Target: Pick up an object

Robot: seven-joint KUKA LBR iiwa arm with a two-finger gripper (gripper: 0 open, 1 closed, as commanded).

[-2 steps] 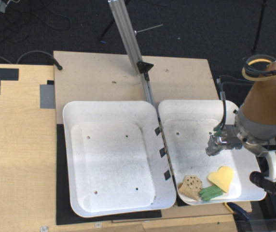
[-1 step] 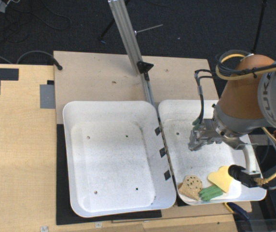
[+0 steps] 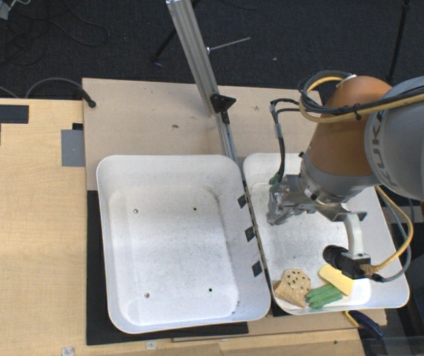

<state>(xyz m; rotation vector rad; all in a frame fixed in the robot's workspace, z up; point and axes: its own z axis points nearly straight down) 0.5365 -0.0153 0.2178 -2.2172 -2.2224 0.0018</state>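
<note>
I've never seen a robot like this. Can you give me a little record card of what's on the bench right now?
arm: grey with an orange band, reaching in from the right
gripper: gripper low over the right bin, near its left wall
other bin: left bin, white, alongside
things in right bin: tan speckled piece, green piece, yellow block, clustered at the near end
gripper to things: apart

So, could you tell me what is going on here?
The arm's gripper sits low in the view's right-hand bin, beside the wall nearest the other bin. A speckled tan piece, a green piece and a yellow block lie at that bin's near end, apart from it. Nothing shows as picked up yet.
</note>
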